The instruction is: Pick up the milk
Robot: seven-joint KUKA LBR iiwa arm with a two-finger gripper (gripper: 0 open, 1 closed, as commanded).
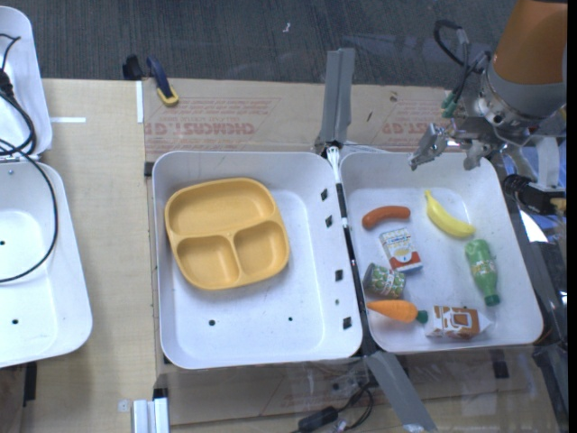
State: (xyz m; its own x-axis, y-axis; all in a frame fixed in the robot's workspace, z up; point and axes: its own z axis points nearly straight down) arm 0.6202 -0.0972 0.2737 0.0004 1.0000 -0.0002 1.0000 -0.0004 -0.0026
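The milk [399,249] is a small white carton with red and green print, lying flat near the middle of the right bin [505,207]. My gripper [448,156] hangs over that bin's far edge, up and to the right of the carton and well apart from it. Its two fingers [424,155] are spread open with nothing between them. The grey arm with its orange band [532,34] comes in from the upper right.
Around the milk lie a sausage [386,216], a banana [448,216], a green bottle [481,271], a green can [385,280], a carrot [394,310] and a brown-and-white pack [455,321]. The left bin [180,327] holds a yellow divided plate [227,233].
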